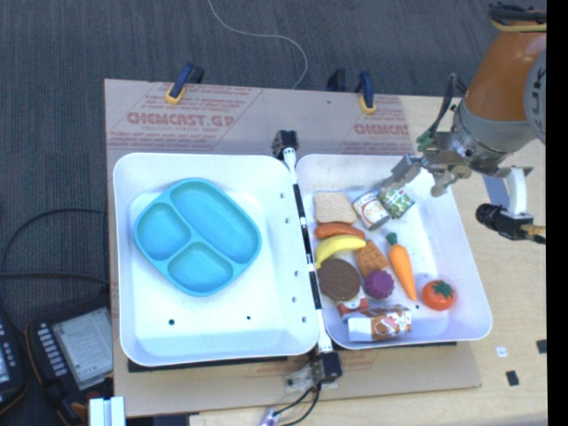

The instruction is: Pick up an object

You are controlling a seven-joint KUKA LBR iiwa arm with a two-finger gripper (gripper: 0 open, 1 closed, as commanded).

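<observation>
My gripper (417, 177) hangs in the upper right of the frame, over the far end of the right bin (469, 264), its fingers spread fairly wide with nothing between them, and a small can (382, 205) lies just below and left of its tips. The rest of the pickings crowd the lower middle of that bin: a slice of bread (335, 208), a banana (338, 248), a carrot (402, 269), a tomato (437, 295) and a bottle (380, 325) lying flat. In the left bin (142, 331) sits a blue divided plate (196, 235), left of centre.
</observation>
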